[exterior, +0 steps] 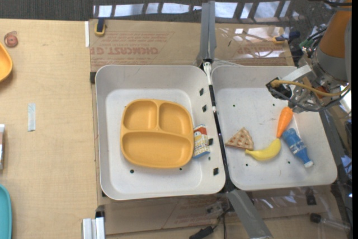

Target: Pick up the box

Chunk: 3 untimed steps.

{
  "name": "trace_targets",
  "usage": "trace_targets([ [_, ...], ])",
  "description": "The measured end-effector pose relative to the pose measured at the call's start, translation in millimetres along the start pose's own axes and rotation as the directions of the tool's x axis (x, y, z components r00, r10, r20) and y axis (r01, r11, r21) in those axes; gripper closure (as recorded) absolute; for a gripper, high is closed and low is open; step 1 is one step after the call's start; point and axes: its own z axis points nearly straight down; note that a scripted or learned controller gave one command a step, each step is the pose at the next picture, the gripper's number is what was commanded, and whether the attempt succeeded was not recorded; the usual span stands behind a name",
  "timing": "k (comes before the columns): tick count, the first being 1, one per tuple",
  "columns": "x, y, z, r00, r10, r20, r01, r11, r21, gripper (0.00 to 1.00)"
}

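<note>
Hanging over the right bin [240, 179], the gripper [299, 101] sits just above the carrot [285, 120]; its spread is unclear. The box [201, 141] lies in the left bin [112, 176], against the divided yellow plate [157, 133].

Grey KUKA arm [335, 59] with a rounded orange band on the segment above the wrist. Metal-grey jaws [300, 99], thin bare fingers, small dark bracket just left of them. Yellow-tan cable loops across just above the jaws. Bundle of black, yellow and green cables higher up along the arm. White flat strap angled beside the wrist.
</note>
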Motion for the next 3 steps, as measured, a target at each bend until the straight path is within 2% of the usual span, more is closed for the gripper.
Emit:
trace_targets([
  [1, -7, -41, 126, 1.000, 0.015, -0.001, -0.015, 1.000, 0.002, 0.00],
  [2, -8, -40, 119, 1.000, 0.018, 0.004, -0.018, 1.000, 0.004, 1.00],
  [3, 34, -1, 76, 0.996, 0.087, -0.001, -0.087, 0.996, 0.000, 1.00],
])
